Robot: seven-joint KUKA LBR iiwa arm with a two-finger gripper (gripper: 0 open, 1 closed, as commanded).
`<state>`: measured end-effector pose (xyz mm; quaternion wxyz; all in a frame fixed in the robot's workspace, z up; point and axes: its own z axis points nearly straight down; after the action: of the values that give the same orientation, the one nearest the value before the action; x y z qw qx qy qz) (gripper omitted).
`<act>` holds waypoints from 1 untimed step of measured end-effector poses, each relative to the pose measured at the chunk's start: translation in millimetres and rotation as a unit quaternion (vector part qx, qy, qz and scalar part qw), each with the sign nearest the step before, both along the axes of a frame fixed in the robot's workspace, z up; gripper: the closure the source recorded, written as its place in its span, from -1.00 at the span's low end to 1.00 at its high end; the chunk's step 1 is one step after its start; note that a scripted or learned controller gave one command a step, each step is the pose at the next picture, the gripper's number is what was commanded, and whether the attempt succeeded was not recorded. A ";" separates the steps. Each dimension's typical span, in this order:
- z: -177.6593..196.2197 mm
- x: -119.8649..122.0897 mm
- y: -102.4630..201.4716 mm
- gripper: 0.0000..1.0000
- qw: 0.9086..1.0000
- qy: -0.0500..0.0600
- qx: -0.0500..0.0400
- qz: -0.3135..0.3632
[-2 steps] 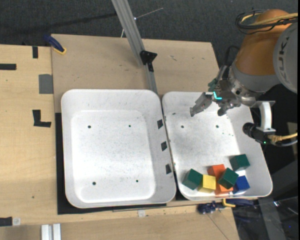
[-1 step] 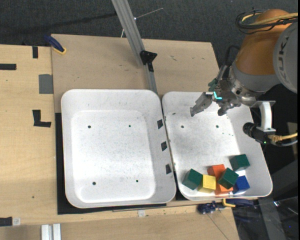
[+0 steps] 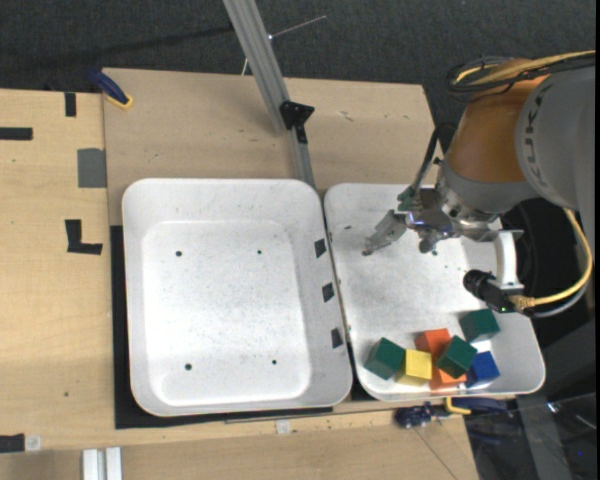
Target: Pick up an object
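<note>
The grey arm with its orange band reached in from the right of the frame, its wrist bent over the upper part of the right bin (image 3: 380, 388). The gripper (image 3: 405, 233) hung low over the speckled white floor there. One finger pointed down-left towards the middle of the frame and a shorter one sat to its right, so the fingers (image 3: 383, 236) stood spread apart with nothing between them. A yellow cable looped from the wrist round the right side of the arm.

The blocks lay well apart from the gripper, clustered in the lower right corner of the right bin: a green block (image 3: 386, 357), a yellow block (image 3: 417, 366) just beside it, an orange block (image 3: 435, 343), a blue block (image 3: 483, 367), and two more dark green blocks (image 3: 478, 323) towards the right rim. All were small, blocky, matte solids, packed touching or nearly so.

The left bin (image 3: 140, 208), a shallow white tray with rounded corners, showed four dark dots on its floor. Both bins sat on a tan wooden counter (image 3: 40, 298). A slanted grey metal bar (image 3: 255, 38) crossed the top of the frame. No writing could be read.
</note>
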<state>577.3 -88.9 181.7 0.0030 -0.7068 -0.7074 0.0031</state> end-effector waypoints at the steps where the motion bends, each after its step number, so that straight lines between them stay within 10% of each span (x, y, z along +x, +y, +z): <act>1: -45.6 -0.9 -5.3 -1.00 1.000 -0.001 0.000 0.000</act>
<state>576.4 -94.2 136.0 0.0022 -0.7070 -0.7072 0.0027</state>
